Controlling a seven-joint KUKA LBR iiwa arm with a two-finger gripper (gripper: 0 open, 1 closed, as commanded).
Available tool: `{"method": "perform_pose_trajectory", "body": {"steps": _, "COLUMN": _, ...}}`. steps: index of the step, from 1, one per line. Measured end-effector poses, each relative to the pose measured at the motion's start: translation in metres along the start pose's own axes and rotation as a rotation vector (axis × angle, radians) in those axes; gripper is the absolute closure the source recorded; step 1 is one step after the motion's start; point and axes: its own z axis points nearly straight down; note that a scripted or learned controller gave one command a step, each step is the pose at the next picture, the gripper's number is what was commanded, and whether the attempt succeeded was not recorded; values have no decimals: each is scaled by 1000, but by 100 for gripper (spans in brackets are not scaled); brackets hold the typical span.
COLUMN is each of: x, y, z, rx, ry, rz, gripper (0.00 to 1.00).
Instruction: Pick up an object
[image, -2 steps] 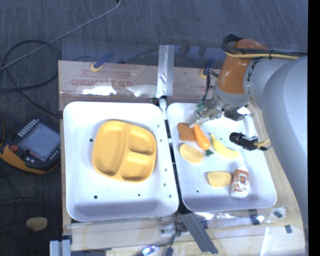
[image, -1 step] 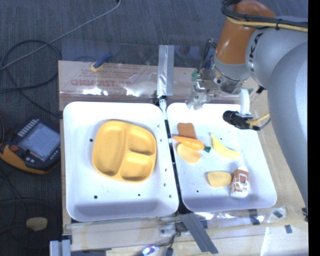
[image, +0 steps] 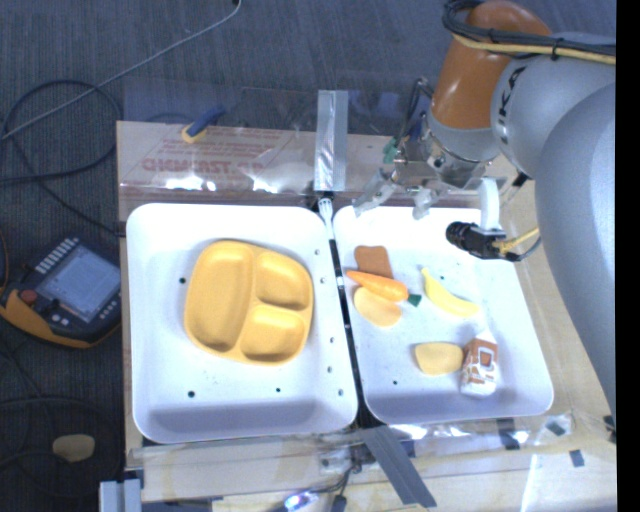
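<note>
A toy carrot (image: 378, 286) lies in the right bin (image: 520, 330), below and just left of the gripper (image: 395, 200) — fingers spread, nothing between them, above the bin's far rim. Left bin (image: 150, 330) holds a yellow tray (image: 248, 301); dark carpet (image: 60, 60) surrounds the bench.

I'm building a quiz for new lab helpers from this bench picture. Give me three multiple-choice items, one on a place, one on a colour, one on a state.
1. Where does the divided tray lie?
A. left bin
B. right bin
C. on the floor

2. What colour is the divided tray?
A. blue
B. yellow
C. black

3. How does the gripper stand?
A. hovering over the right bin's far edge, gripping nothing
B. clamped on the banana
C. pressed on the carrot

Key: 1 A, the tray lies in the left bin. 2 B, it is plainly yellow. 3 A, its spread fingers enclose nothing, the food lies nearer the camera.
</note>
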Motion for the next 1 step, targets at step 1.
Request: {"method": "perform_pose_trajectory", "body": {"steps": 1, "x": -29, "y": -30, "z": 40, "rx": 2, "ry": -1, "rz": 19, "gripper": 0}}
